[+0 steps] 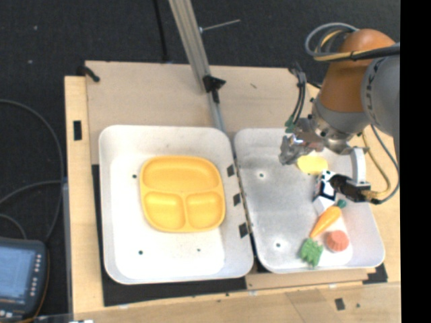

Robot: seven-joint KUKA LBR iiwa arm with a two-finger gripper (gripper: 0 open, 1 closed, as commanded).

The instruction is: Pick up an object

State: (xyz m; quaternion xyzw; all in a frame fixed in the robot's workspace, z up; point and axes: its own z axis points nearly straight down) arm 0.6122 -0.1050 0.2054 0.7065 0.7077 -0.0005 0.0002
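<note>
The robot's hand (294,148) is hanging low over the upper part of the right bin (269,200), reaching in from the right under the grey arm with its orange band (350,73). From this high slanted angle it is not possible to tell whether the hand is open or closed, or whether anything is sitting in it. Just beside the hand, to its right and a little lower, a pale yellow object (312,163) is lying in the bin, partly tucked under the wrist; whether the two are touching cannot be told. Further down the right side of the same bin, a small black and white object (326,184) is resting near the bin wall. Below it a toy carrot (326,220) is lying at a slant, and next to its lower end a round reddish-orange piece (337,241) is sitting close to a green leafy piece (310,251). The middle and left of this bin are showing bare, scuffed white floor. The left bin (121,200) is holding a yellow divided tray (182,193) with one wide compartment above two smaller ones, lying flat near its centre. Both bins are sitting side by side on the pale wooden tabletop (135,93), and a metal post (192,36) is leaning in from the top toward the gap between them.
</note>
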